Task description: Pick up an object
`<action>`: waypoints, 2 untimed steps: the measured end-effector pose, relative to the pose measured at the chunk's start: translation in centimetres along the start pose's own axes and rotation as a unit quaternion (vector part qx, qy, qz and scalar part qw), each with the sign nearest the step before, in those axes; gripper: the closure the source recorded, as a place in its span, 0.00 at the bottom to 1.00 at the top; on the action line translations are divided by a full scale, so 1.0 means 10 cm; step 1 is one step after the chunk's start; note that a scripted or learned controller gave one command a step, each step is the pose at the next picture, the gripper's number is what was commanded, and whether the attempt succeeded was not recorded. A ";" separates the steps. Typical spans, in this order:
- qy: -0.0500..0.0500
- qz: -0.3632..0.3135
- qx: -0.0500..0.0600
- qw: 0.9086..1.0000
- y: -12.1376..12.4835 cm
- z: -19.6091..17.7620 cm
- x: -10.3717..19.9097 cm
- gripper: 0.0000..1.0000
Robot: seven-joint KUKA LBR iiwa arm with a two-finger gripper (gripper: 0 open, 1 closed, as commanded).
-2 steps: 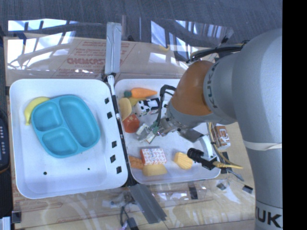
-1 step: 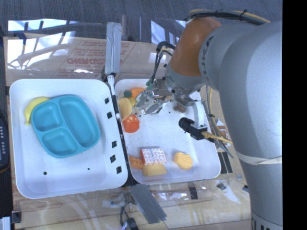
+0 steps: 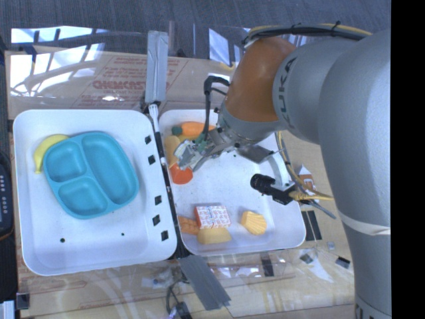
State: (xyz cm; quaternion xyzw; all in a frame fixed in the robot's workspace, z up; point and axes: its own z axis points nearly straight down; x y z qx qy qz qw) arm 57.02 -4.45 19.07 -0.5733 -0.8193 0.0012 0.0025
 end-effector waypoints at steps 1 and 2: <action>-0.001 0.054 -0.001 0.999 0.25 0.00 0.60 1.00; -0.001 -0.181 -0.001 0.984 -0.22 -0.27 0.59 1.00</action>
